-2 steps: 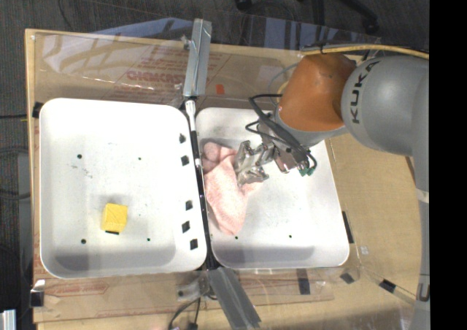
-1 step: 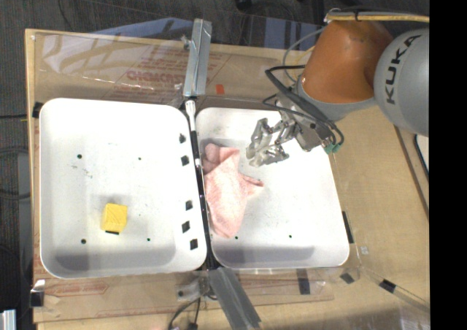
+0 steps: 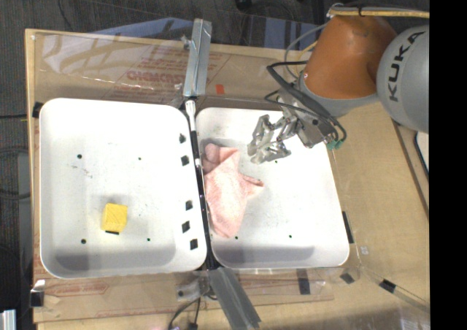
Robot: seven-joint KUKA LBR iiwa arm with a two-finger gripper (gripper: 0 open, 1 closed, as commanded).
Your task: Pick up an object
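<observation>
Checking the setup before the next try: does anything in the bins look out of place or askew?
The pink cloth lies crumpled against the right bin's left wall instead of flat. The yellow block sits squarely in the left bin.

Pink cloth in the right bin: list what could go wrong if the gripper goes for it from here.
1. The cloth lies bunched against the right bin's left wall, so a finger may strike the wall or the divider.
2. The gripper is to the cloth's upper right, not over it; a straight descent would likely meet bare bin floor.
3. Being limp and crumpled, the cloth may let the fingers pinch just a fold and slip out on the lift.
</observation>
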